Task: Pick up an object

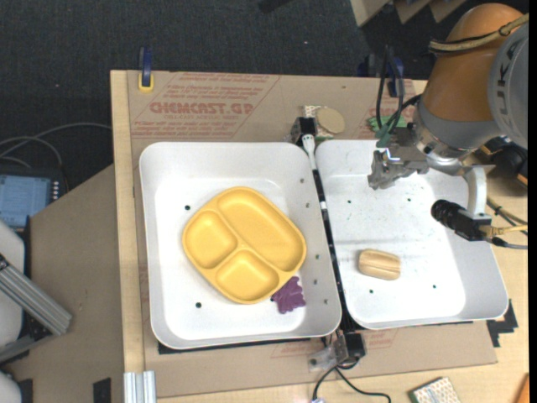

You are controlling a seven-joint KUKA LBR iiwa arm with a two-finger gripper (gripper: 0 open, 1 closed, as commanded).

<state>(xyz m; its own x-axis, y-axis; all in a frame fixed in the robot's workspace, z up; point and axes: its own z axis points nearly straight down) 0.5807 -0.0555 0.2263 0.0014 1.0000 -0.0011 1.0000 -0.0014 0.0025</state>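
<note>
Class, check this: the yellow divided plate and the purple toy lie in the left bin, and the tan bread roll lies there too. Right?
Not quite. The camera view shows the tan bread roll in the right bin. The yellow divided plate and purple toy do lie in the left bin.

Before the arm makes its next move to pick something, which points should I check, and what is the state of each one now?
1. A pickable thing lies in the right bin: bread roll, ok.
2. Roll away from bin walls: ok.
3. Gripper directly above roll: not ok, it is nearer the bin's far side.
4. Nothing between the fingers: cannot tell.
5. Left bin options: yellow divided plate, purple toy touching its edge: ok.
</note>
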